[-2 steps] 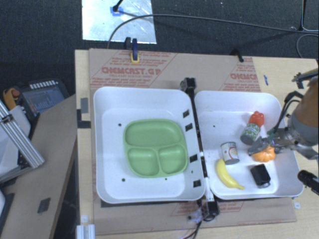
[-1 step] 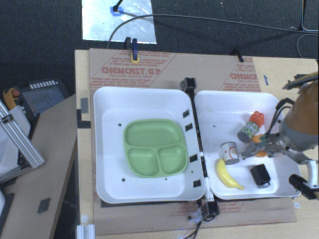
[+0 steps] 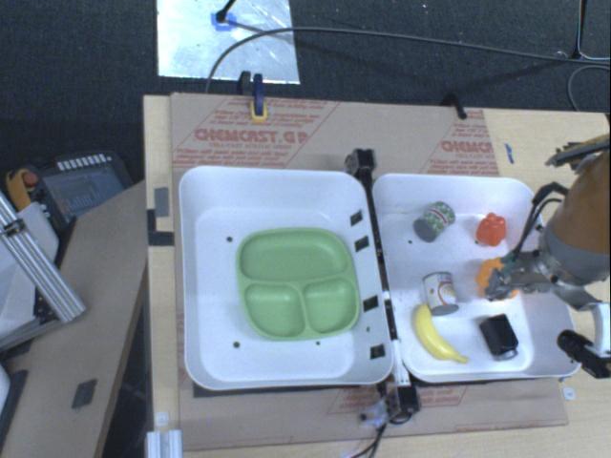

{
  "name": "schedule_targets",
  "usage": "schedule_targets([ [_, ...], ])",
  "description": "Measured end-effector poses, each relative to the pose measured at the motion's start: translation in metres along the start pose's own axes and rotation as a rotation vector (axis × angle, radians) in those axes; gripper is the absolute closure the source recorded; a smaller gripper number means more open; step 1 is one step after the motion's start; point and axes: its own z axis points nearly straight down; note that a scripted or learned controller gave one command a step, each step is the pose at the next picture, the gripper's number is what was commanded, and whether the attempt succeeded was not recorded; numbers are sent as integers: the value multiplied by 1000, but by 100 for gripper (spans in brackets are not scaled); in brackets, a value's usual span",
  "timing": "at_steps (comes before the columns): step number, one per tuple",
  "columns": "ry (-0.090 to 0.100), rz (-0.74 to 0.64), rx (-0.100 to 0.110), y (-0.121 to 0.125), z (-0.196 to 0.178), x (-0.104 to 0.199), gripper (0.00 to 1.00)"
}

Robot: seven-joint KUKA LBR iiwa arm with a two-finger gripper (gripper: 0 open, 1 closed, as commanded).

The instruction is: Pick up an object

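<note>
Nearest me, the banana point(image 3: 438, 333) and black block point(image 3: 498, 336) lie in the right bin point(image 3: 401, 194). My gripper point(image 3: 498, 284) sits low over an orange object point(image 3: 490, 273); its grip I cannot tell. Nothing is lifted; the pick remains undone, I judge.

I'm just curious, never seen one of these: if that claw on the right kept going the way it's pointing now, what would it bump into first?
Most likely the orange object right at the gripper tip in the right bin; height is hard to judge from this view.
</note>
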Motion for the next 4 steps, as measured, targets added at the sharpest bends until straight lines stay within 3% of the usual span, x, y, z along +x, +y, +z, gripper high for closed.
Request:
schedule_targets([
  [2,-1,-3,-4,11,-115,-3,100],
  [4,4,-8,3,4,-109,99,100],
])
